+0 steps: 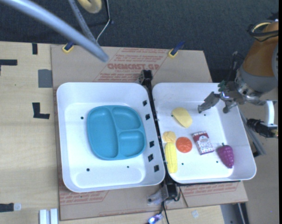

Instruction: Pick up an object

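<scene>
**Pick Cycle: Gripper Staged Above the Right Bin, Nothing Held**

Nearest the camera, the near wall of the right bin [210, 176] is seen, and the candidate objects are gathered toward it. An ear of yellow corn [171, 157] lies along the left wall, with a small yellow piece [168, 136] touching its far end. Just right of these an orange round fruit [184, 144] is placed, then a red and white packet [203, 143] lying flat, then a purple grape cluster [226, 155] near the right wall. A pale yellow lemon-like object [182, 117] rests apart from the group, farther back and near the middle of the bin floor.

The left bin [66, 97] holds one blue divided plate [116, 132], laid flat at its centre; it is judged a poor target because of its width.

The gripper [215, 101] is positioned over the far right part of the right bin, entering from the right. Its two fingers are spread apart and nothing is seen between them. This spread posture is consistent with an approach before descent rather than a completed grasp.

The lemon-like object is judged the likeliest target: it is nearest the gripper and is clear of neighbours, so the fingers can be lowered on either side without contact. The clustered items near the corn allow less finger clearance.
</scene>
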Available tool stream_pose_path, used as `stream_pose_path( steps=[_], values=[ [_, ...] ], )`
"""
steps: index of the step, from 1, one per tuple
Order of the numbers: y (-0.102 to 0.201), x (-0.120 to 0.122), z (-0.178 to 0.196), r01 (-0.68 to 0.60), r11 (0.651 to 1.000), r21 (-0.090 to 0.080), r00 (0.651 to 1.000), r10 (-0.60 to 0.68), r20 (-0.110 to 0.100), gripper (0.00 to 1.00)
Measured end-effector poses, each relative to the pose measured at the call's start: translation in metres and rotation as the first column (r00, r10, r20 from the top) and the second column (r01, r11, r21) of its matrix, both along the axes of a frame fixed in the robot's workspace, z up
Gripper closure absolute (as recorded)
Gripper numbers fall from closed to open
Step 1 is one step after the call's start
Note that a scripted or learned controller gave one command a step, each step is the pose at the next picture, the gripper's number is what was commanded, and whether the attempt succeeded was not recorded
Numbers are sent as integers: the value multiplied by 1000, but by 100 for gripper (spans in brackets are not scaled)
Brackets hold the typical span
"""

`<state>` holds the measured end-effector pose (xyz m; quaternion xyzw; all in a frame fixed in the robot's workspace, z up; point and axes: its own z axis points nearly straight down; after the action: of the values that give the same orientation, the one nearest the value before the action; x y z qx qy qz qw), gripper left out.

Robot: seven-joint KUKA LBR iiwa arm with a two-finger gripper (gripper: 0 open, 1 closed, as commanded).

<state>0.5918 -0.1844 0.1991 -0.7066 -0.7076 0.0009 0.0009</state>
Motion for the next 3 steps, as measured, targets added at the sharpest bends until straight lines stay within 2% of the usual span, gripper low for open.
stream_pose_path(
  steps=[2, 3],
  values=[
    [6, 0, -117, 0, 1000, -1, 1000, 0, 0, 0],
    [6, 2, -104, -1, 1000, -3, 1000, 1, 4, 100]
  ],
)
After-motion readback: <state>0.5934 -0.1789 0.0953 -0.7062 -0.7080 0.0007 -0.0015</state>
